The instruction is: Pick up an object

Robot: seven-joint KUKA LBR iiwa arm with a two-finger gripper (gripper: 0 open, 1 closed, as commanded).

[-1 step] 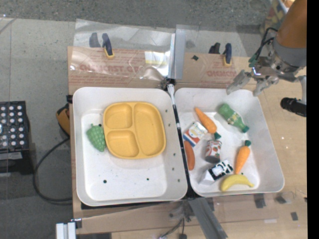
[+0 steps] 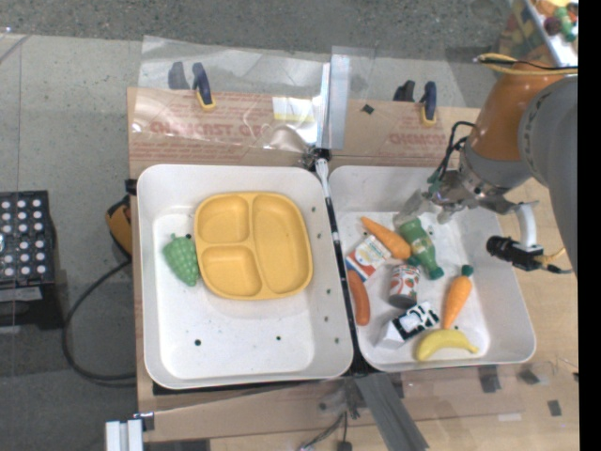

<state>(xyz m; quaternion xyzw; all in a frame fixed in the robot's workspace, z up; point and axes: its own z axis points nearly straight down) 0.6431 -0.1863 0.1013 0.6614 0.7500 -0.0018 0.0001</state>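
We see the tool (image 2: 424, 205) low in the right bin (image 2: 507, 336), just above the green bottle (image 2: 420, 245) beside an orange carrot (image 2: 386, 237); we cannot tell its opening or any contact.

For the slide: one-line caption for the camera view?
KUKA gripper hovers over the right bin of toy food, just above a green bottle; yellow divided plate and green grapes sit in the left bin.

Bright, even overhead light — soft shadows, slightly grainy, mild blur.
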